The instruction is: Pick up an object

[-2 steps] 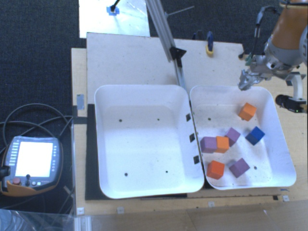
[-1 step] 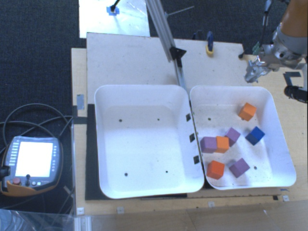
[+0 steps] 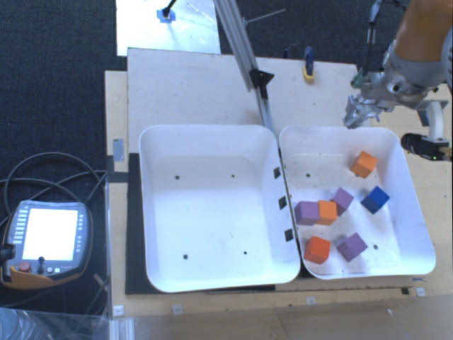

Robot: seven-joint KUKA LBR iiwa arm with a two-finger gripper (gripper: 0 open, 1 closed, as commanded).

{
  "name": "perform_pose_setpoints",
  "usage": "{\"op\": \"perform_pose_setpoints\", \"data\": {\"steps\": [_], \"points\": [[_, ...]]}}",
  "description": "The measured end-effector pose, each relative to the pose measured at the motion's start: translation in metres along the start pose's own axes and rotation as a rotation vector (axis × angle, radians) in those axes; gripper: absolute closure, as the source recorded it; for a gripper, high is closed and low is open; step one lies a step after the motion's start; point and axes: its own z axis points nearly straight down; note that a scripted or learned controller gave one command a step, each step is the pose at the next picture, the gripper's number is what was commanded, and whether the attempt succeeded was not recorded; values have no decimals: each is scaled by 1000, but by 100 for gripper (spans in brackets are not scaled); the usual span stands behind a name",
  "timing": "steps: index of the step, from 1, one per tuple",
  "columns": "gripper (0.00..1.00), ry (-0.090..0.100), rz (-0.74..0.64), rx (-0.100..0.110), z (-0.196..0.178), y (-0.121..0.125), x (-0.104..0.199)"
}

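A dark carpeted floor [image 3: 56,62] is surrounding the tabletop [image 3: 205,83], a pale board lying on a light wooden base. At the far left, a teach pendant [image 3: 46,243] with a bright screen is resting on the floor, its black cable [image 3: 42,165] looping behind it. A shiny metal plate [image 3: 166,16] is lying beyond the board's far edge, and a slanted metal pole [image 3: 237,34] is coming down from the top to a black clamp [image 3: 260,78] just behind the bins.

The left bin [image 3: 212,137] is sitting on the tabletop, touching the right bin [image 3: 410,183] along their shared wall. In the right bin, a purple cube [image 3: 307,212] is touching an orange cube [image 3: 327,212], which is touching another purple cube [image 3: 342,199]. Nearer the front, an orange cube [image 3: 317,249] and a purple cube [image 3: 352,246] are lying just beside each other. A blue cube [image 3: 375,199] is sitting to their right, and an orange cube [image 3: 364,164] is lying apart, toward the far wall.

A blue-and-yellow clip [image 3: 308,64] is standing on the board's far edge. The arm [image 3: 425,41] is reaching in at upper right, its end effector [image 3: 359,113] hanging over the far rim of the right bin, carrying nothing; how wide it is standing cannot be told.
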Motion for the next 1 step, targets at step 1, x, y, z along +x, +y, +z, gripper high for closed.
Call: {"op": "perform_pose_setpoints", "data": {"steps": [1], "points": [[100,1,-1,1,9,-31,52]]}}
